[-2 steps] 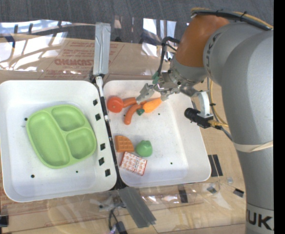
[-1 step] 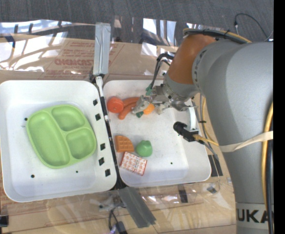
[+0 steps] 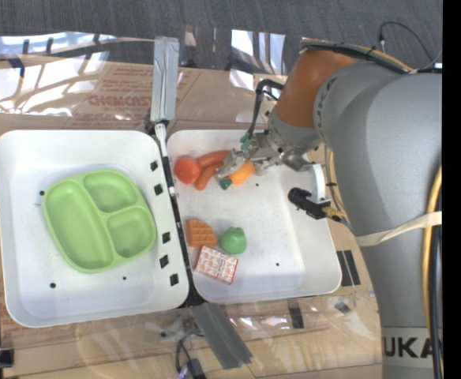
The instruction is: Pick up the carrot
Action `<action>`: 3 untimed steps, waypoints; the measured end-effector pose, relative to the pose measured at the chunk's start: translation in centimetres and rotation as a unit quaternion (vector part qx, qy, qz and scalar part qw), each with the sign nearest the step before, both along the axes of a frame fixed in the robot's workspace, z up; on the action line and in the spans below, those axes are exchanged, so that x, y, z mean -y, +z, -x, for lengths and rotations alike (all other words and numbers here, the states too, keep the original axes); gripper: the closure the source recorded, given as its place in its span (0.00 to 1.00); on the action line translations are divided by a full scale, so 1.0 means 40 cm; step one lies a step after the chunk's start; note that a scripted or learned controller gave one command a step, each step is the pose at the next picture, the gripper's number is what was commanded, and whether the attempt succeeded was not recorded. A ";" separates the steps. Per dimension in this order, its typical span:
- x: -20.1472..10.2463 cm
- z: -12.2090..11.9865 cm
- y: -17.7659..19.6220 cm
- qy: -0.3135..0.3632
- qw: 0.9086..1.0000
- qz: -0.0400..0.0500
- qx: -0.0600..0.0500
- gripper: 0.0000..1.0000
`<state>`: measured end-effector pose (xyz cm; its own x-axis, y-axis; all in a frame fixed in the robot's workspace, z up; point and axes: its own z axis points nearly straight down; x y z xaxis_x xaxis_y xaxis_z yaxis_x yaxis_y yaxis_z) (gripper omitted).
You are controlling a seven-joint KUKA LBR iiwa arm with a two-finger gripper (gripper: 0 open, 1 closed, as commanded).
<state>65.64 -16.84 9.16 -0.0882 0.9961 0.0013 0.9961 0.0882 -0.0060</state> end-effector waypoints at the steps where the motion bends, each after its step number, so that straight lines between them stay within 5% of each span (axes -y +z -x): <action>1: 0.048 0.041 0.220 0.033 0.999 0.001 0.004 0.00; 2: 0.031 -0.002 -0.001 0.057 0.998 0.000 0.002 0.00; 3: 0.027 -0.004 0.025 0.060 0.998 0.000 0.002 1.00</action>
